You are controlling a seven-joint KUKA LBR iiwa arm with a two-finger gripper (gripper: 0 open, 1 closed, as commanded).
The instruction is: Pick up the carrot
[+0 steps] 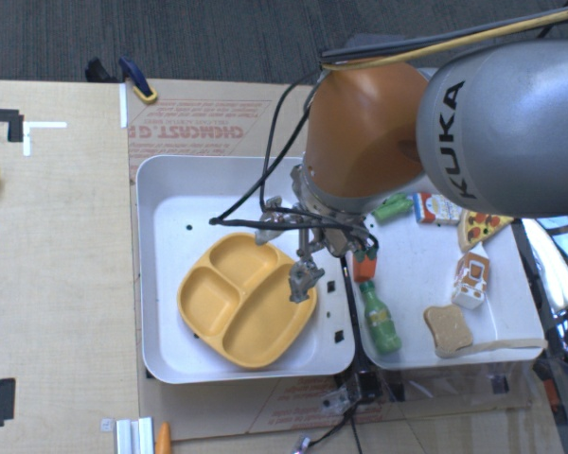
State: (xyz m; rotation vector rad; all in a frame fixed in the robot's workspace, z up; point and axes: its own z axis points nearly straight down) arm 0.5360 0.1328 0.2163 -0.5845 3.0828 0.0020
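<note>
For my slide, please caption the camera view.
Gripper over the yellow plate in the left bin.

- This looks like a robot lab, not a home.
- A big grey robot arm (492, 130) with the name KUKA on it reaches over the table (57, 282).
- Two white bins (156, 282) sit side by side on flat cardboard (199, 121).
- The food is toy food: a pizza slice (480, 226), a slice of bread (448, 330), a green bottle (380, 322).
- Black tape marks (5, 123) are stuck on the table.
- Black cables (265, 220) hang from the arm, and the floor (170, 17) is dark grey carpet.
</note>
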